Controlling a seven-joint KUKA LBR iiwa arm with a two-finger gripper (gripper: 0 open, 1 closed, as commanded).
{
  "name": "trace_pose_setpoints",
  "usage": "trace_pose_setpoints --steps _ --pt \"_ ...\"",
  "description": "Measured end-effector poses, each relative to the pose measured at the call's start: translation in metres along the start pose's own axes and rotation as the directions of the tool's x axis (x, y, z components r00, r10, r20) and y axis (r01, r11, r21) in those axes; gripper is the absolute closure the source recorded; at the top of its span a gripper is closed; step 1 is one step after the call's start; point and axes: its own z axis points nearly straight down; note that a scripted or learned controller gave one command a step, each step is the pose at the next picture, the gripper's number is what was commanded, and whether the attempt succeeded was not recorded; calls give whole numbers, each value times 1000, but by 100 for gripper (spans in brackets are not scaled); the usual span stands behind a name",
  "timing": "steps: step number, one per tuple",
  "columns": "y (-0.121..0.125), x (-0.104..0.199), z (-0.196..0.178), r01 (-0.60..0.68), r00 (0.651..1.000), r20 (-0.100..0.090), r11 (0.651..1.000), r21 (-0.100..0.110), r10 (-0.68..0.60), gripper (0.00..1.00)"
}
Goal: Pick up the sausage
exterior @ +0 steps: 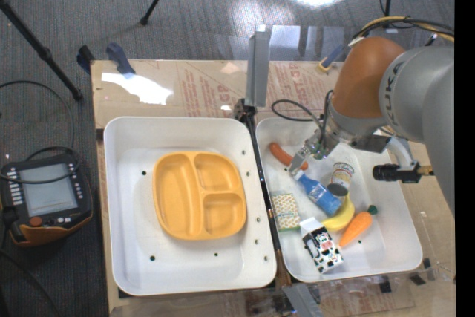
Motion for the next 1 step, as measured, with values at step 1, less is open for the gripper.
trace_pose_setpoints --steps 1 --pt "40 55 -100 153 988 2 988 -2 -153 100"
